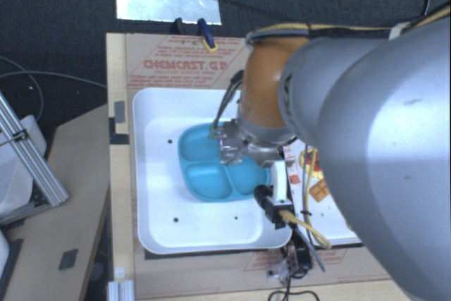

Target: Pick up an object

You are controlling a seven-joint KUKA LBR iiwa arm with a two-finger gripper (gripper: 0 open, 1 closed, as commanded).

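End effector (pixel 232 144) sits low over the blue divided tray (pixel 211 173) in the left white bin (pixel 158 173), finger state I cannot tell since my wrist's orange band (pixel 264 84) blocks it, so I judge this a descent onto the tray's near edge, nothing visibly held.
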